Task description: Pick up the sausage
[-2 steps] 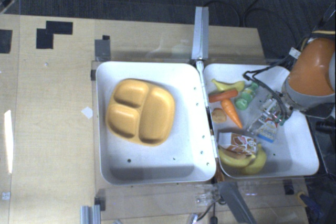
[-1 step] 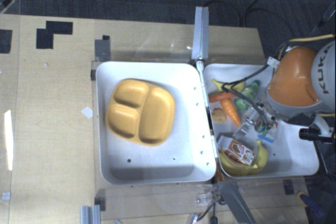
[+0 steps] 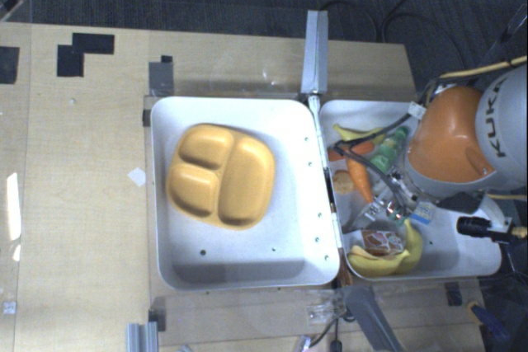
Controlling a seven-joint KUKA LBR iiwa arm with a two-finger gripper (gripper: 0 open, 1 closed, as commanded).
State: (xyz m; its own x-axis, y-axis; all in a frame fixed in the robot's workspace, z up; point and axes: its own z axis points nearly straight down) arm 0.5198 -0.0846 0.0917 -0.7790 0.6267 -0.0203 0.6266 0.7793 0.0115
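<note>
Inside left bin (image 3: 247,260), yellow tray (image 3: 221,175).

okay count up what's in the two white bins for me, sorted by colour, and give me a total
Yellow: 3, the divided tray in the left bin, a banana at the right bin's near edge, another banana at its far edge
Orange: 1, carrot
Green: 1, bottle
Total: 5 clearly visible

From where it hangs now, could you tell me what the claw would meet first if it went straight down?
Probably the reddish sausage on the banana, just below the claw in the right bin; depth is unclear from this slanted view.
</note>
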